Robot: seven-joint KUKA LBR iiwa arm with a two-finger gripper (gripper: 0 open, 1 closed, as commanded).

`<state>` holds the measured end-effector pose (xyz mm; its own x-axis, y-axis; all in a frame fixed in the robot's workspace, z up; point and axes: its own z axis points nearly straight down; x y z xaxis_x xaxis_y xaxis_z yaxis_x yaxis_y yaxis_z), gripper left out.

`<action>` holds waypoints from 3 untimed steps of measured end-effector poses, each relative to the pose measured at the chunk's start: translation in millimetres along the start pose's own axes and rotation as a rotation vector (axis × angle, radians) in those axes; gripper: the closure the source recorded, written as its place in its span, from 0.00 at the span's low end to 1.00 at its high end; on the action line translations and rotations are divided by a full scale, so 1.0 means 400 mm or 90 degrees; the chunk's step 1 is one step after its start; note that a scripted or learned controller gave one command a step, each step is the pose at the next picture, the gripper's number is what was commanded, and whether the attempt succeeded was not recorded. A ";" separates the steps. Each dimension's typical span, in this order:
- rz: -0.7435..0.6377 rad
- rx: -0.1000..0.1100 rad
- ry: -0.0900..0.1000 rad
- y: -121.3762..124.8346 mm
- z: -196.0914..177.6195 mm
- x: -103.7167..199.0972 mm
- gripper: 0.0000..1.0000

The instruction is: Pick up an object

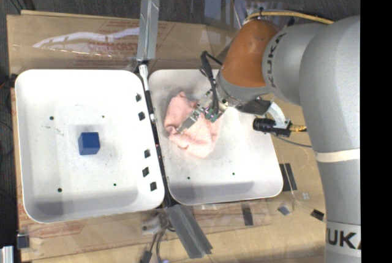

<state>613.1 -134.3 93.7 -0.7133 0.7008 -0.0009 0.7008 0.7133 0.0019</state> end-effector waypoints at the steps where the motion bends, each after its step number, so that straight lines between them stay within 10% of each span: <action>1: 0.053 0.002 0.001 0.053 0.002 0.054 0.00; 3: 0.253 0.000 -0.001 0.120 0.001 -0.039 0.00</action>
<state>657.9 -111.0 93.3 -0.3870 0.9221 -0.0015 0.9221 0.3870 0.0016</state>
